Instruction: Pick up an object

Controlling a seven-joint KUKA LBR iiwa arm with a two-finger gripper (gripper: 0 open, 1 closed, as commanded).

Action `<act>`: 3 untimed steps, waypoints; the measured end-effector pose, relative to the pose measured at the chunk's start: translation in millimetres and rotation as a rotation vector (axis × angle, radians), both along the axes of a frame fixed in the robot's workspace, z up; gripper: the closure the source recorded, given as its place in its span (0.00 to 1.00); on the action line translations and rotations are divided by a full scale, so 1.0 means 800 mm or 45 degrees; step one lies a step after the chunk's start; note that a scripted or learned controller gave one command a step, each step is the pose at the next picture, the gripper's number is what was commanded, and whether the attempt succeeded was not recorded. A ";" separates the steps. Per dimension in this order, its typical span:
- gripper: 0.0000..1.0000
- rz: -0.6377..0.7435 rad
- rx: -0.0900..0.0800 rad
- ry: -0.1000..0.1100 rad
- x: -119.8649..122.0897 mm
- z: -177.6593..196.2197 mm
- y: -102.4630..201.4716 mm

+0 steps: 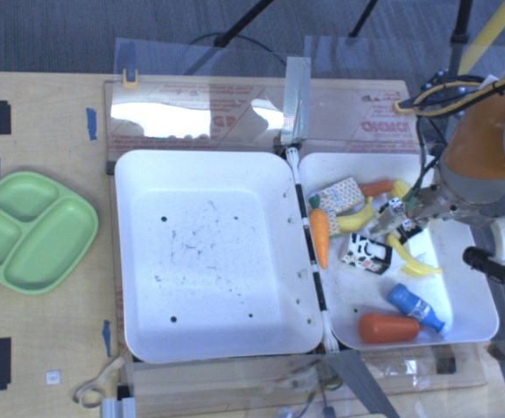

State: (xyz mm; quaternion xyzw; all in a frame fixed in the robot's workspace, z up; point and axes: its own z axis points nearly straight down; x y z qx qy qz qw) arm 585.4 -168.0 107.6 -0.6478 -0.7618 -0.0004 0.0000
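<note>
Wooden bench [43, 338], pale ply, w/ black tape marks at its left edge and blue tape bits; grey carpet beyond it, dark stand legs crossing at top.

Landmark: left bin [148, 320], white, shallow, scuffed w/ faint marks and a few dark holes.

- Green divided plate [33, 230]: well left of left bin, on the bench, three compartments.
- Clear plastic panel [191, 103]: just behind left bin; red print on it, reversed and too faint to read (same red print repeats further right).
- Right bin [474, 320]: touching left bin's right side, white.
- Orange carrot [319, 236]: just right of left bin's right rim, lying lengthwise.
- Patterned card pack [340, 196]: right of carrot; writing unreadable.
- Yellow banana [355, 219]: beside the pack.
- Black-white cow-print item [365, 252]: below banana.
- Red oblong piece [389, 326]: near front of right bin.
- Blue bottle [414, 307]: touching red piece's upper right; label unreadable.
- Second yellow banana [414, 262]: above bottle.
- Gripper [398, 219]: low in right bin, among the bananas; finger state can't be told.
- Arm [483, 146]: grey w/ orange band, far right of left bin.
</note>
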 end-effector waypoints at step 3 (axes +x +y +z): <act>1.00 0.012 0.000 0.004 -0.008 0.152 0.153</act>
